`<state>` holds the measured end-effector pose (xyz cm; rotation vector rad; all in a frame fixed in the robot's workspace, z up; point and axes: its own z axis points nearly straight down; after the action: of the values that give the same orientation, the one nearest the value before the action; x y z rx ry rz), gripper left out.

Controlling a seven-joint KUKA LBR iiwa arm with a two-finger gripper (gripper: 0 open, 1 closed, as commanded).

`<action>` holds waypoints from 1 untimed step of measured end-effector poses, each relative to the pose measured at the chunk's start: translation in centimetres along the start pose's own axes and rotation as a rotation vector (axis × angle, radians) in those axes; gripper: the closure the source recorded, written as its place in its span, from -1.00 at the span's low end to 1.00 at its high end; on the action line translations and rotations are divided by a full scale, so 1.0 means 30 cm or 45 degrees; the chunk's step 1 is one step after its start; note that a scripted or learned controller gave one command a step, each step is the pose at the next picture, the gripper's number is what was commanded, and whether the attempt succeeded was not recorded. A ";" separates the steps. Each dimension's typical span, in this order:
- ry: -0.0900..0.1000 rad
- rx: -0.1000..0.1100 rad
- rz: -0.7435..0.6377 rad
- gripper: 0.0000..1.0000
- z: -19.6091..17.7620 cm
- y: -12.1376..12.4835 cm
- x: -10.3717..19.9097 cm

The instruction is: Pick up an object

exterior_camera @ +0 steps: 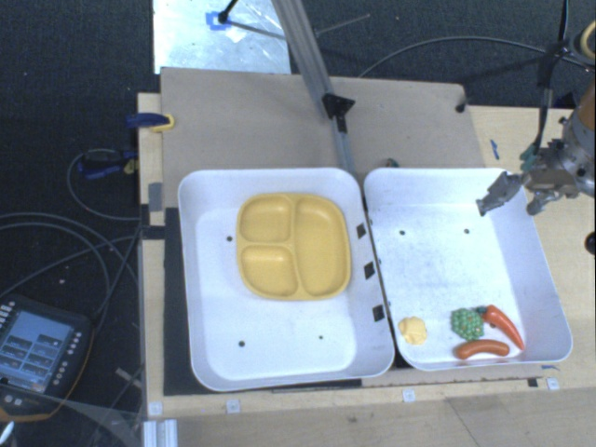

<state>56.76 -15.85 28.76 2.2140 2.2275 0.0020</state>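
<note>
Objects wait clustered at five o'clock in the right bin [521, 250]: a glossy orange carrot [504, 326], a knobbly green piece [467, 323], a smooth sausage [482, 349] and a small yellow lump [413, 330], close together near the front wall. And the tool [518, 196] hovers up at two o'clock over that bin's far right rim, fingers spread apart, nothing between them, well clear of the cluster. My read: it's staged high, ready for a drop. Over at nine o'clock, the left bin [209, 343] cradles a matte yellow divided plate [293, 247], rounded corners, three compartments, all on the table [410, 110].
</note>
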 end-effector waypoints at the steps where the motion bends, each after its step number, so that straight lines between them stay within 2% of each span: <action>1: 0.000 0.000 0.002 -1.00 0.000 0.000 0.000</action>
<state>56.77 -15.84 28.77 2.2155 2.2259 0.0027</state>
